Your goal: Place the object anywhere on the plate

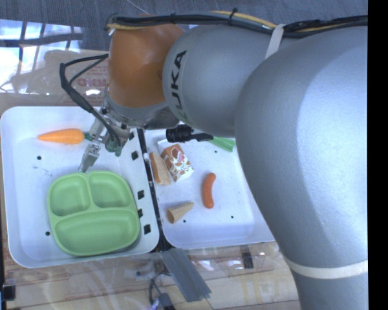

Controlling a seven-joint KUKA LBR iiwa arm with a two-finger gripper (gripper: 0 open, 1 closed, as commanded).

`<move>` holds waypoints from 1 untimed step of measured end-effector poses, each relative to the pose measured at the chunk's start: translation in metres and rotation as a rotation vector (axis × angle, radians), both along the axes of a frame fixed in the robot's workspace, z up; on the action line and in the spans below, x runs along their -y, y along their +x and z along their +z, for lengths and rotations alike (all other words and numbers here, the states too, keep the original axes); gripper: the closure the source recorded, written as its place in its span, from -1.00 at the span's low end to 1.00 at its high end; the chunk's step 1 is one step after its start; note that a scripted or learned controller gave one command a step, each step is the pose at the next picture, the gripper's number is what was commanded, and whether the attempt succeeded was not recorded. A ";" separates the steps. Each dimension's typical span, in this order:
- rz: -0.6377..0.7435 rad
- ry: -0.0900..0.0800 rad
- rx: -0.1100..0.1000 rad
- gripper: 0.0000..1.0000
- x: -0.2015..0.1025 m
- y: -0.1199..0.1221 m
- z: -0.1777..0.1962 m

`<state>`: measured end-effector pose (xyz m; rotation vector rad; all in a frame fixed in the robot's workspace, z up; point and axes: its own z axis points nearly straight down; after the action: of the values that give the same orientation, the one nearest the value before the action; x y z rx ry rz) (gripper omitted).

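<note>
A green plate [94,212] with three compartments lies in the left bin, near its front. An orange carrot [61,136] lies in the same bin behind the plate, at the far left. My gripper [90,157] hangs just above the plate's back edge, a little right of the carrot and apart from it. Its fingers point down and left, close together, and I see nothing between them.
The right bin [239,221] holds a hot dog sausage [209,190], an ice-cream cone [179,210], a small carton [176,161], a bread-like stick [158,168] and a green item [224,143] partly under the arm. The arm's big grey body covers the right side.
</note>
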<state>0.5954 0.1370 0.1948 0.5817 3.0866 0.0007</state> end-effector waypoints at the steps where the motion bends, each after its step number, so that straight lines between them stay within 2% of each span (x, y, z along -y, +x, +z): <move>1: 0.000 0.000 0.000 -1.00 0.000 0.000 0.000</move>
<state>0.5953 0.1370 0.1948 0.5817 3.0866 0.0007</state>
